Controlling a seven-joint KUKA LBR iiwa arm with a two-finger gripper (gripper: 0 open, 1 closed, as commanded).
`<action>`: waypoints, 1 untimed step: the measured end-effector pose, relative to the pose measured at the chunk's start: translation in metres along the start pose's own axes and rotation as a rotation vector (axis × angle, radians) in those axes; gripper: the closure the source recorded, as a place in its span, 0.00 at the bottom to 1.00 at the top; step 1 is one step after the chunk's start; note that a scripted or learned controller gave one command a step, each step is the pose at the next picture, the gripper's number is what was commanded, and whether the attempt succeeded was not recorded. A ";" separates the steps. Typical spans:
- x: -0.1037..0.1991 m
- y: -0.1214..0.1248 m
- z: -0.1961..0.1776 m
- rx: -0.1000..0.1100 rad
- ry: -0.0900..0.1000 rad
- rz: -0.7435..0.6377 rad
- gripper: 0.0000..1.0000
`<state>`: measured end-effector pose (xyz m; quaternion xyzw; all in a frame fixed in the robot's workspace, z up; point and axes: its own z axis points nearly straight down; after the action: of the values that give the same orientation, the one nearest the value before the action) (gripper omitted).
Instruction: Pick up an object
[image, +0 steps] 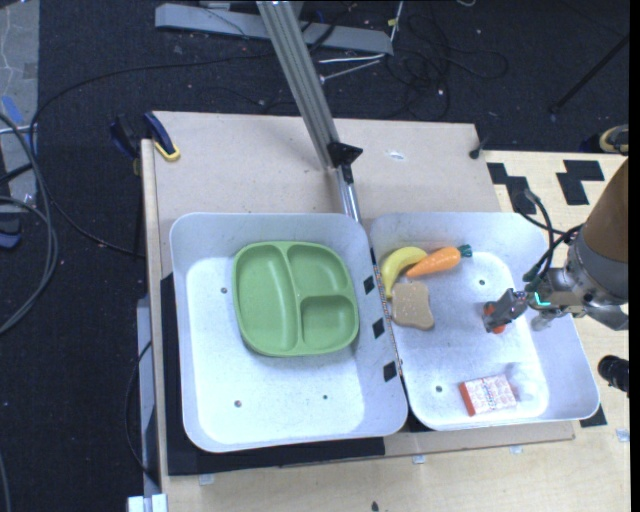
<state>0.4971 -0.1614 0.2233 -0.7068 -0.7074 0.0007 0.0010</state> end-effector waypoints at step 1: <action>0.000 0.000 -0.001 -0.002 0.000 0.000 0.00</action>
<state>0.4975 -0.1614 0.2238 -0.7067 -0.7075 0.0002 0.0004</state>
